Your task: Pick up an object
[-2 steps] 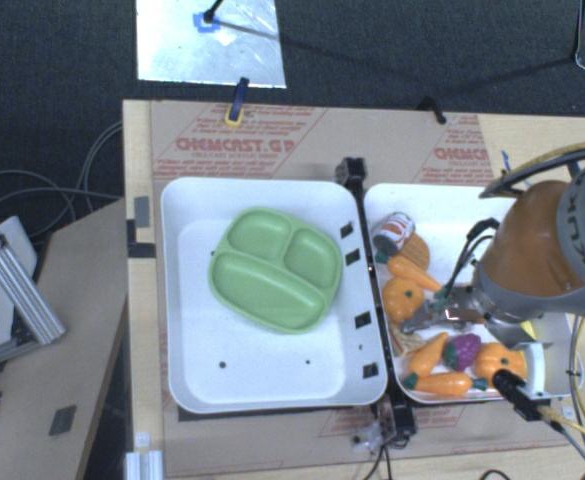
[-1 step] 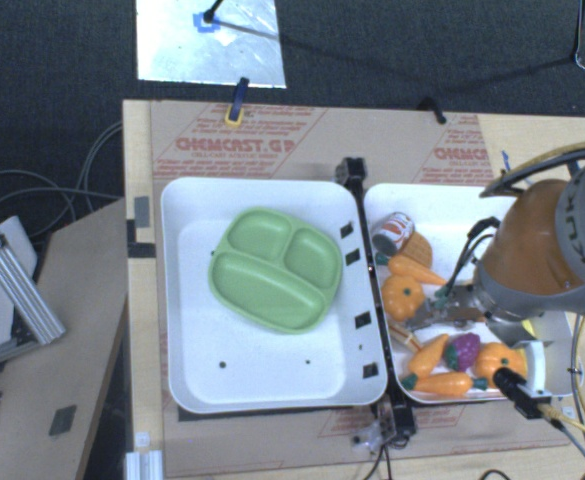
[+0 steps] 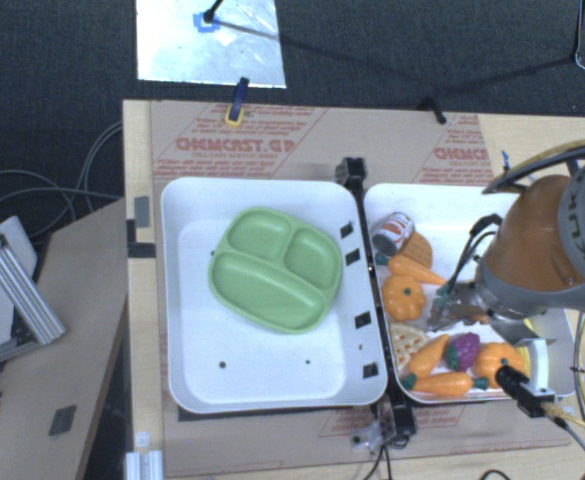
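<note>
The right bin (image 3: 442, 200) holds several toy foods along its left and front sides: a small can (image 3: 393, 231), a cookie (image 3: 417, 250), an orange pumpkin (image 3: 404, 298), carrots (image 3: 428, 354), purple grapes (image 3: 463, 349), a cracker (image 3: 405, 342) and an orange (image 3: 493, 361). My gripper (image 3: 450, 311) hangs low over this pile, just right of the pumpkin and above the grapes. The arm's wrist covers the bin's right half.
The left bin (image 3: 197, 368) holds a green divided plate (image 3: 275, 268). A black divider with clips (image 3: 365, 278) runs between the bins. Cardboard lies under both bins, and a shiny sheet (image 3: 210, 28) lies on the floor behind.
</note>
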You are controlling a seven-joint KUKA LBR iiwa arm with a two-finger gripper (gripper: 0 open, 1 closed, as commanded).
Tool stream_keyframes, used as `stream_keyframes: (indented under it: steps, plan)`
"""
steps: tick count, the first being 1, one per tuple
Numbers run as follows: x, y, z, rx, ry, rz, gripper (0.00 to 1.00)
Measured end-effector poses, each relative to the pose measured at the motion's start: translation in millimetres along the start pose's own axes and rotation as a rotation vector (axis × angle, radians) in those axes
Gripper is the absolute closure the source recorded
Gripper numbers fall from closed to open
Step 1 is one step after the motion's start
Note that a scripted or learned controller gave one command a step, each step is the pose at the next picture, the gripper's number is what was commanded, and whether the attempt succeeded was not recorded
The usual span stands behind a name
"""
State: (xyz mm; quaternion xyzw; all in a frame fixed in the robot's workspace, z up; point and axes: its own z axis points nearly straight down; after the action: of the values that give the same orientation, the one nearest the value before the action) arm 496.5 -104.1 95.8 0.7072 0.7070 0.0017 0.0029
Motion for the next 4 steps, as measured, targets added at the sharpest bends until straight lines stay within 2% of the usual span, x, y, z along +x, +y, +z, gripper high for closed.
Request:
stream_keyframes:
  steps: [1, 2, 3, 4]
  plan:
    - [8, 8, -57, 0.000, 0.001, -0.006, 1.00]
    - [4, 11, -120, -0.002, 0.000, -0.005, 1.00]
    - [4, 12, -129, 0.003, 0.001, -0.005, 1.00]
    - [58, 29, -119, 0.004, 0.002, -0.010, 1.00]
